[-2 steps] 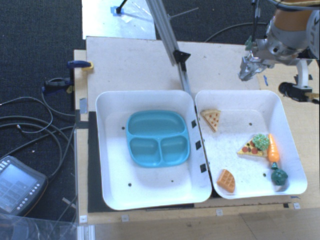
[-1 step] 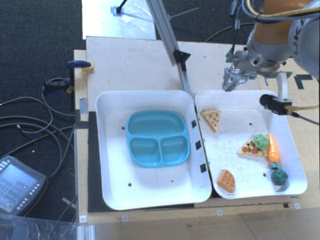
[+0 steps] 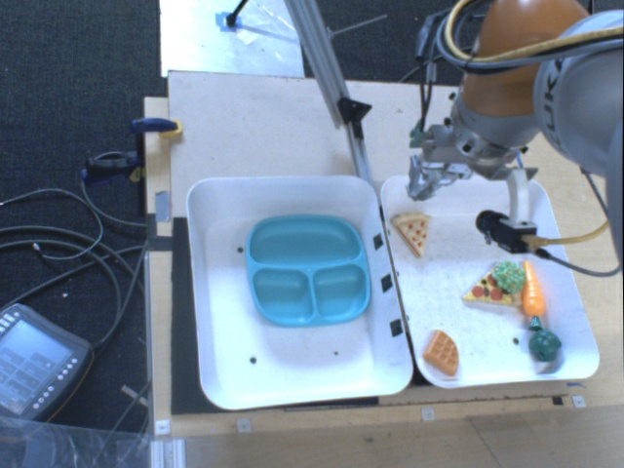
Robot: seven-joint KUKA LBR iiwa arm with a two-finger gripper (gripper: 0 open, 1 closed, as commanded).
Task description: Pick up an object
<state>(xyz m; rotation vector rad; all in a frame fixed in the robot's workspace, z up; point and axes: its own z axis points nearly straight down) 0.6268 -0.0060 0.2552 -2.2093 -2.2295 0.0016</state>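
Observation:
My gripper [image 3: 425,183] hangs over the far left corner of the right bin [image 3: 575,359], pointing down. Just in front of it, a small orange pizza slice [image 3: 413,232] lies on the bin floor, apart from the gripper. A second pizza slice with toppings [image 3: 492,289] lies further right, with a carrot [image 3: 532,295] touching its right side. A green broccoli piece [image 3: 544,344] sits near the bin's front right corner. An orange waffle [image 3: 441,352] rests at the front left of this bin. Nothing shows between the gripper's tips.
The left bin [image 3: 210,359] holds a blue divided plate [image 3: 307,266]. A slanted metal pole [image 3: 327,66] crosses the bench behind the bins. A black fitting on a white bracket [image 3: 505,227] hangs from the wrist over the right bin. Cables and a pendant [image 3: 34,354] lie on the floor at left.

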